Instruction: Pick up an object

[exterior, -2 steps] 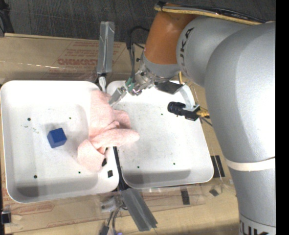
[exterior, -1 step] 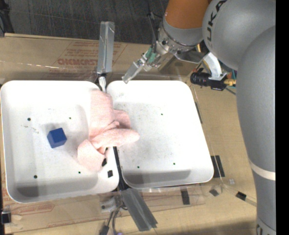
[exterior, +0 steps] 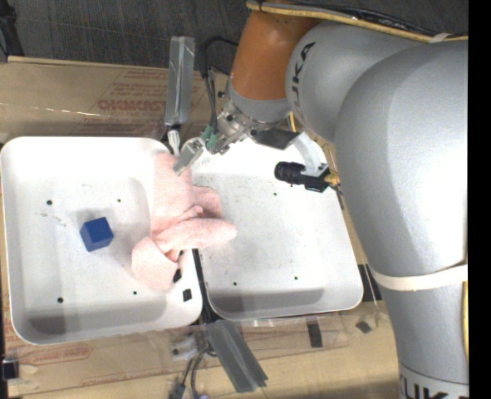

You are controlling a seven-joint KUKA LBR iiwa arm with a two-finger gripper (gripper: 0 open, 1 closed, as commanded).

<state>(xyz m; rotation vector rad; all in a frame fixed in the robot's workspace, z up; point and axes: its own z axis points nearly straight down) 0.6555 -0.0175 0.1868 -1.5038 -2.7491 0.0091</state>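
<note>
hovering over the pink cloth (exterior: 183,223), the gripper (exterior: 189,155) sits at its top edge, likely lining up a grab; blue block (exterior: 96,233) lies well apart; grip unclear.

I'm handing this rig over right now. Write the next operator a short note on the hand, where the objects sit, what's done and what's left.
Hand: at the far edge of the bins, over the divider, right by the upper end of the pink cloth. No object visibly between its fingers; whether they are open or shut can't be told.
Pink cloth: draped across the divider, mostly in the left bin, one fold reaching into the right bin.
Blue cube: in the left bin, apart from the cloth.
Done: no pick visible.
Left: grasp and lift an object; the cloth is nearest.
</note>
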